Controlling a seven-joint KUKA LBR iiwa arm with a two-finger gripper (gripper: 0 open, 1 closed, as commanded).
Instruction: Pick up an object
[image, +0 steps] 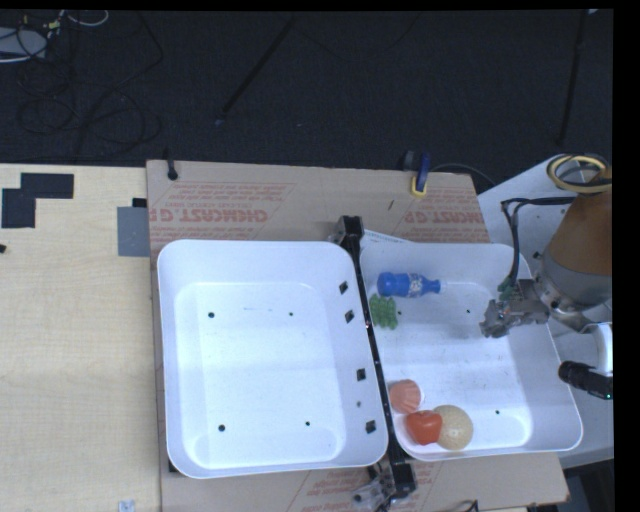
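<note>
At the right edge of the frame, the grey arm with its orange band reaches in, its gripper (497, 322) low over the right side of the right bin (530, 425); whether its tips are apart or together I cannot tell. In that bin a blue bottle (407, 285) lies on its side near the top, a green object (384, 311) just below it by the divider. At the bottom sit a peach ball (404, 395), a red object (424, 427) and a pale ball (455, 426), bunched together. The left bin (180, 300) fills the frame's centre.
</note>
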